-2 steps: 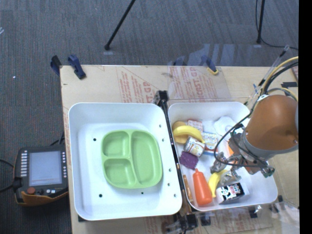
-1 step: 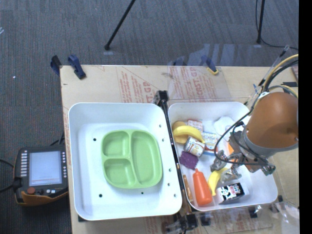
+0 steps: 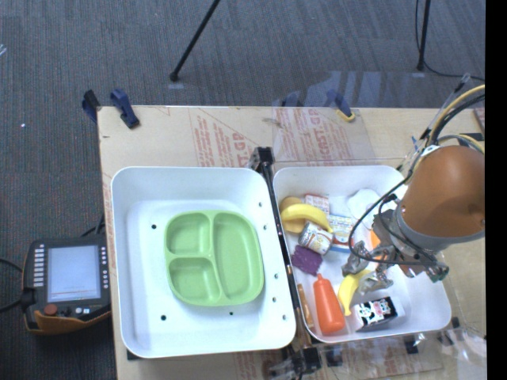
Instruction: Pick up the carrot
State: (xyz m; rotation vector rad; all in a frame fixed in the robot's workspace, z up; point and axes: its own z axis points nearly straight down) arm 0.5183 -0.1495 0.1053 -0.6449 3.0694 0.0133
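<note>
Dark grey carpet surrounds the cardboard-covered bench (image 3: pixel 198 133) that you see from above. Nearest to you, at the bottom right of the frame, the right white bin (image 3: pixel 432 311) holds a small black-and-white carton (image 3: pixel 374 311), and just left of it lies the orange carrot (image 3: pixel 327 304), pointing up the frame, close to the bin's left wall. A yellow banana-shaped piece (image 3: pixel 349 288) lies between the carrot and the carton. Above it hangs the two-finger gripper (image 3: pixel 380 267); you cannot tell how wide its fingers stand, and nothing is visibly held between them. It is near the carrot but not touching it. Left of centre, the left white bin (image 3: pixel 127 212) carries a green divided plate (image 3: pixel 214 257). Further up in the right bin you find a purple block (image 3: pixel 306 258), a small tin can (image 3: pixel 314 238) and a yellow banana (image 3: pixel 304 214). At the left edge sits a handheld control pendant (image 3: pixel 70 279).
</note>
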